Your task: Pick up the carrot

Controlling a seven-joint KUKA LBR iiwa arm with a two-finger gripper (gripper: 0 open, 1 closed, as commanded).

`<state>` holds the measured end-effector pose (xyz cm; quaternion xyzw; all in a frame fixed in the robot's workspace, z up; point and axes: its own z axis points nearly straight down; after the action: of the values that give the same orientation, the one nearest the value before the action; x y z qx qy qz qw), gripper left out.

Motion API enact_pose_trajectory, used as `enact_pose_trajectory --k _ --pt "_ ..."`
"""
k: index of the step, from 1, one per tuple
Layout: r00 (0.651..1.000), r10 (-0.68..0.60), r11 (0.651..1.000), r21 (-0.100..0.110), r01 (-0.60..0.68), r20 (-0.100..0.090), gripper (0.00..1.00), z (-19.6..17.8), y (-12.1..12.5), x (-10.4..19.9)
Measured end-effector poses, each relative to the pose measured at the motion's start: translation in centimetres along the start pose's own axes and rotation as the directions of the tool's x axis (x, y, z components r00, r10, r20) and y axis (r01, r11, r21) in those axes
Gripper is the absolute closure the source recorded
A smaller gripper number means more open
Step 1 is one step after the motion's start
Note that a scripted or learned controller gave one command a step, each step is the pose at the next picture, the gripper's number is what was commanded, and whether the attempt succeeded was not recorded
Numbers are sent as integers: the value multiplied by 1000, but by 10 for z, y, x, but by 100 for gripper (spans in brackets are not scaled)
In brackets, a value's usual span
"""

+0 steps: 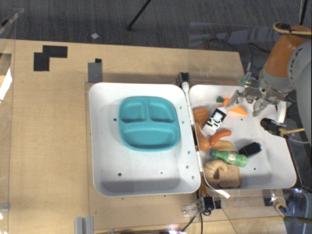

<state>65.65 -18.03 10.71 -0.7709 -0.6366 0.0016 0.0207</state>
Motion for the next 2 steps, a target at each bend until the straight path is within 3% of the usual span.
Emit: enact_pose_trajectory --k 1,2 --pt "995 -93 996 -16 93 25 0 23 0 -11" --pt "994 -102 994 -24 103 24 100 9 3 -7"
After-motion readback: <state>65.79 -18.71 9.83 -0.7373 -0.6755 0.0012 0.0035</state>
